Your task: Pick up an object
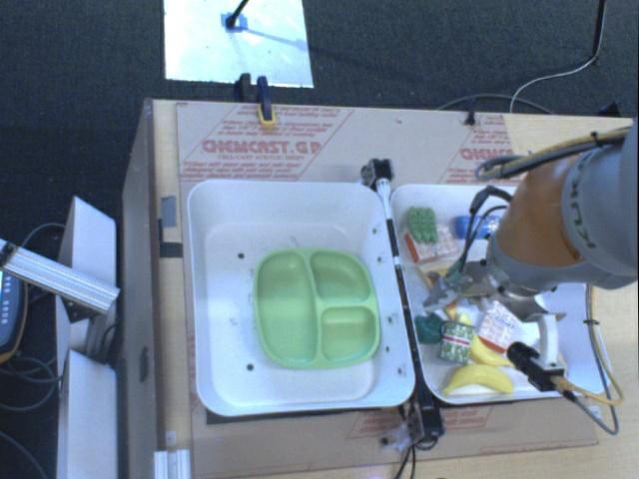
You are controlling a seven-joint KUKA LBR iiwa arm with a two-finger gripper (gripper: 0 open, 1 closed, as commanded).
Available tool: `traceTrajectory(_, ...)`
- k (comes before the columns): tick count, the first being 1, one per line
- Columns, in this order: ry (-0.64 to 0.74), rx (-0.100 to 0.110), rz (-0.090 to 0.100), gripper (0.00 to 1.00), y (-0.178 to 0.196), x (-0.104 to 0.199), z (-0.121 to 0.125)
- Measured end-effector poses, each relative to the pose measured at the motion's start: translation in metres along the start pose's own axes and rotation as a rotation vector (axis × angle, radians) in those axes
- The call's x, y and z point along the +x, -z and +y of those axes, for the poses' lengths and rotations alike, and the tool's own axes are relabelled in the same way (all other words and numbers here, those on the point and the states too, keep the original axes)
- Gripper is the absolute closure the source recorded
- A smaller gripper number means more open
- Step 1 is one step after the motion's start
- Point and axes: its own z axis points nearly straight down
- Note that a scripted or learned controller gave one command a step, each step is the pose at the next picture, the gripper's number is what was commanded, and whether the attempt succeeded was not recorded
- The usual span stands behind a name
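Cardboard bench (300, 138), red "CHEMCAST GP" print (262, 148)

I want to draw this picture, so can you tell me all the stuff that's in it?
white bins: 2, white, side by side on the bench
divided plate: 1, light green, in the left bin
banana: 1, yellow, front of the right bin
green bumpy item: 1, green, back of the right bin
small packets: several, mixed colours, middle of the right bin
silver sheet: 1, shiny, on the dark floor behind the bench
arm: 1, grey and orange, above the right bin
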Motion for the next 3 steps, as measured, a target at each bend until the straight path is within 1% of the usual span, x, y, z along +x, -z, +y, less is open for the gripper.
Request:
traceTrajectory(1,0.002,-0.001,-0.002,0.00,-0.010,-0.016,0.051)
traceTrajectory(2,0.002,0.001,-0.001,0.00,-0.010,0.006,0.036)
traceTrajectory(3,0.003,0.000,0.000,1.00,0.000,0.006,0.036)
